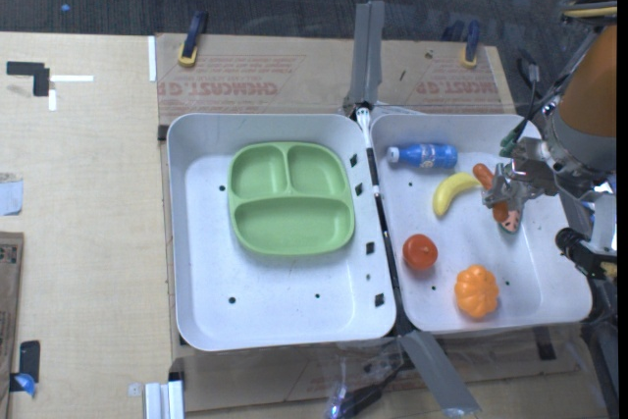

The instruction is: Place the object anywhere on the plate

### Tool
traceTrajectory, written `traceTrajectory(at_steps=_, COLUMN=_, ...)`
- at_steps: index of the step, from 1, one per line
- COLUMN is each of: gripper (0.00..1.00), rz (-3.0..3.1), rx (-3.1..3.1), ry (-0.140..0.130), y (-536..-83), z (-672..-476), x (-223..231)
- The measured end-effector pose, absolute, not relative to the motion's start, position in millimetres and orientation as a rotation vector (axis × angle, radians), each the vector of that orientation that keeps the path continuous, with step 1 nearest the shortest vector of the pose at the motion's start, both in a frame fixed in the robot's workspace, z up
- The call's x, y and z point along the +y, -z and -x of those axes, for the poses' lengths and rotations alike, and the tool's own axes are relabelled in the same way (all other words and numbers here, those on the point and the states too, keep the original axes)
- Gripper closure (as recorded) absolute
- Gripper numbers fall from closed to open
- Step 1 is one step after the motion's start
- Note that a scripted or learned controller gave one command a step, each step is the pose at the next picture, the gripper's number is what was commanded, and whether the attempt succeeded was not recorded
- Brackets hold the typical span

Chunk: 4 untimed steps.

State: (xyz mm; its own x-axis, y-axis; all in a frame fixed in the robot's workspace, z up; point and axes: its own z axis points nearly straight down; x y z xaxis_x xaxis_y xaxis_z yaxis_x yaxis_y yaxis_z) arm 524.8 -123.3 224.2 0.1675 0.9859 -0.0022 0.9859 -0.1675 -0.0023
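The task looks barely begun, as I judge it: the pale green three-compartment plastic plate in the left white bin carries nothing. In the right white bin, going near to far, lie a small orange pumpkin, a red tomato, a yellow banana and a blue bottle on its side. The grey two-finger gripper sits just right of the banana, over an orange carrot-like piece (probably the target); whether it grips it I cannot tell.
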Motion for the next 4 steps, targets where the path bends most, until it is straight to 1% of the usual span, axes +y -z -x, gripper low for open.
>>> traceTrajectory(at_steps=1, gripper=1.0, rz=2.429, rx=-1.99, ry=-0.006, y=-205, z=-561.1, x=-50)
traceTrajectory(at_steps=2, gripper=1.0, rz=2.163, rx=-2.275, ry=-0.006, y=-191, z=-567.7, x=6)
traceTrajectory(at_steps=3, gripper=1.0, rz=1.996, rx=-2.425, ry=-0.005, y=-191, z=-592.1, x=84)
traceTrajectory(at_steps=4, gripper=0.0, rz=1.996, rx=-2.425, ry=-0.005, y=-191, z=-592.2, x=84)
